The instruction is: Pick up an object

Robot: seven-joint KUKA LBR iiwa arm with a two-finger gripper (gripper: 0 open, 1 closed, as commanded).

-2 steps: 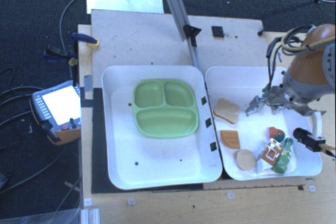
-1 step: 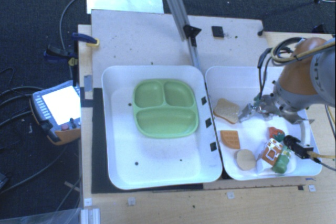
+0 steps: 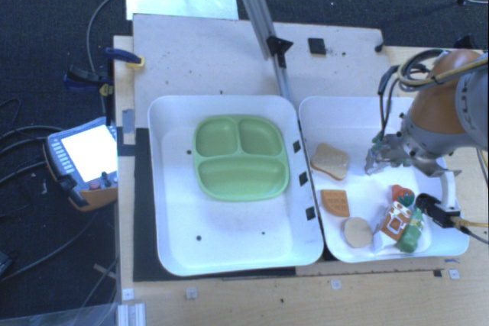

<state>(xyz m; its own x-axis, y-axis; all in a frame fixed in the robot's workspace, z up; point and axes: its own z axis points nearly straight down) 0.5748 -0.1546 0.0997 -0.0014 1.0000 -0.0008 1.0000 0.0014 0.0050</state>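
Observation:
My gripper (image 3: 379, 159) hangs over the right bin (image 3: 344, 112), just right of a slice of toast (image 3: 330, 161). An orange square cracker (image 3: 335, 202) and a round beige cookie (image 3: 357, 232) lie nearer the bin's front. At the front right sit a red and white carton (image 3: 395, 219), a green bottle (image 3: 411, 233) and a small red piece (image 3: 402, 195). Nothing shows between the fingers.
The left bin (image 3: 176, 240) holds a green divided plate (image 3: 241, 157). A metal pole (image 3: 256, 0) slants over the board behind the bins. A handheld pendant (image 3: 82, 161) lies on the floor at left. Cables run from the arm (image 3: 439, 107) at right.

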